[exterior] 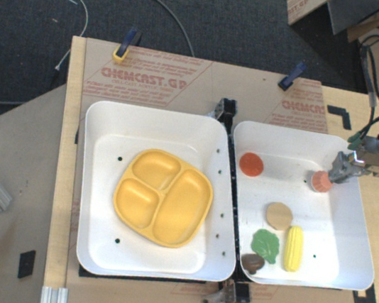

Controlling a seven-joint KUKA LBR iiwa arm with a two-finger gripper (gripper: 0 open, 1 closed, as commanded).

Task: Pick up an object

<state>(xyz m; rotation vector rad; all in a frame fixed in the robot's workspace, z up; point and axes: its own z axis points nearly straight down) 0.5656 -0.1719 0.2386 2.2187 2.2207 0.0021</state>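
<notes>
My pincer [340, 167] hangs over the far right part of the right bin [364, 245], reaching in from the right side of the bench, and from this slanted look down I cannot tell its state. A small pink thing [321, 181] sits on the bin floor just beside the tip of my pincer, on its left and a little nearer the camera; whether metal touches it I cannot make out, and nothing shows clearly in my grasp. To the left of that, near the bin's far left corner, lies a round orange-red piece [251, 165]. Nearer the camera, a tan disc [279, 216] rests around the middle of the bin, and below it a green leafy piece [266, 245] lies just beside a yellow corn cob [293, 249], the cob on the right and standing lengthwise away from the camera. A small dark brown lump [252, 263] sits at the near left corner, touching the green piece or very close to it. The left bin [93, 167] holds a yellow divided plate [163, 197] with three compartments, lying flat and slightly turned. Both bins rest on a cardboard sheet [152, 76] fixed with two blue clamps [127, 43] at its far edge.
</notes>
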